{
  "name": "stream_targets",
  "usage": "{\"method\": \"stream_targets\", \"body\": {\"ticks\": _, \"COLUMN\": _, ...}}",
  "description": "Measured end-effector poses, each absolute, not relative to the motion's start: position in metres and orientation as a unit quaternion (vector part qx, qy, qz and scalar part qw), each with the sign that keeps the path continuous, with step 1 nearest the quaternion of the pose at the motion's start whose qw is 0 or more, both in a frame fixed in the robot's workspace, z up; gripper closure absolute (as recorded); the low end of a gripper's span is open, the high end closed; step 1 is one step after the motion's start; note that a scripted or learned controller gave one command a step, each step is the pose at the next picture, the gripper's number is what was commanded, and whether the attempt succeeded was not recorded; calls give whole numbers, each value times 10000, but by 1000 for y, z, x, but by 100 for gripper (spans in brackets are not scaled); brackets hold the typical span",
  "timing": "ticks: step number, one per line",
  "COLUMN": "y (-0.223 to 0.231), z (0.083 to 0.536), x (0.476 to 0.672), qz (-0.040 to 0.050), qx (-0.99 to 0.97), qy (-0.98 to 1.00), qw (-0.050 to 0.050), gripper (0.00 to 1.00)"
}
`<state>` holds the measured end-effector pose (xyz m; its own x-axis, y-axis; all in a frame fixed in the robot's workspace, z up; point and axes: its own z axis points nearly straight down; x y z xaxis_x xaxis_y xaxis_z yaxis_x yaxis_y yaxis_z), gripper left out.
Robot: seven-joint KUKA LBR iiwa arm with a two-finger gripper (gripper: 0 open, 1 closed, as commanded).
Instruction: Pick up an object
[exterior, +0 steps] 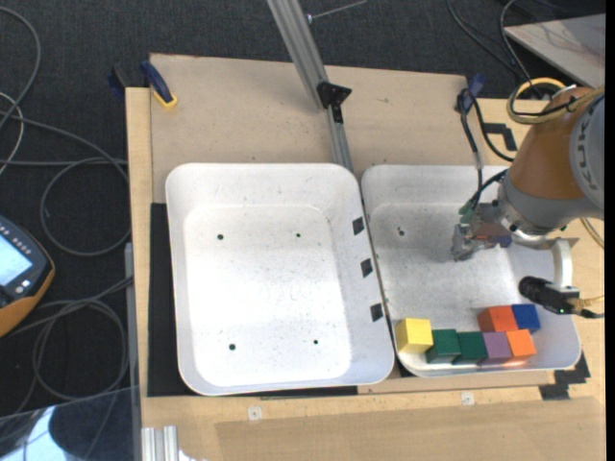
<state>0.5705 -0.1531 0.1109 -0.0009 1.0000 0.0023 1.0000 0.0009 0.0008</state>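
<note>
Several coloured blocks lie along the near edge of the right bin (423, 200): a yellow block (415, 333), two green blocks (457, 346), a purple block (497, 346), two orange blocks (504, 319) and a blue block (526, 316). My gripper (465, 244) hangs over the middle of the right bin, above and behind the blocks, with bare bin floor beneath it. I see no object at its tip. The grey arm with its orange band (548, 161) comes in from the right.
The left bin (192, 200) sits beside the right one, divided by a rim with black clips. A slanted metal pole (307, 51) rises behind the bins. Cables lie on the dark floor to the left.
</note>
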Motion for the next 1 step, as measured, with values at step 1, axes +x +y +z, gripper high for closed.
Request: {"method": "stream_targets", "body": {"ticks": 1, "y": -150, "z": 155, "x": 568, "qz": -16, "qx": -7066, "qy": -7076, "qw": -22, "gripper": 100}}
